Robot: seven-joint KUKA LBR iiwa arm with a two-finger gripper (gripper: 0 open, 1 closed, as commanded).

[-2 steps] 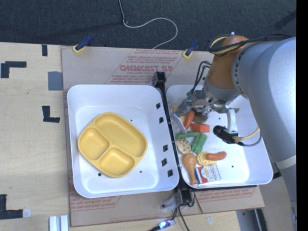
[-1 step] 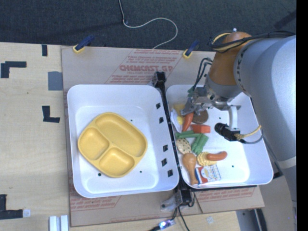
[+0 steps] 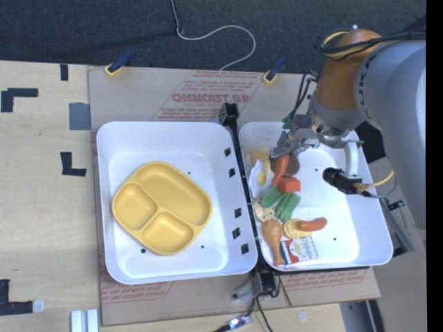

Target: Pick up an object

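Approach step, I judge. Gripper (image 3: 289,149) low over right bin (image 3: 360,251), near its back-left corner, just above carrot (image 3: 279,171) in toy-food pile along left wall. Grip state: cannot tell. Nothing visibly held. Next move: I need centred descent on carrot, then a close.

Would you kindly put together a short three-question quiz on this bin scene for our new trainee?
1. True or false: the yellow divided plate lies in the right bin.
2. Which item lies nearest the gripper? A) the orange carrot B) the hot dog C) the drumstick
3. Fill in: the plate has ___ compartments.

Key: 1. False, it lies in the left bin. 2. A. 3. Three.
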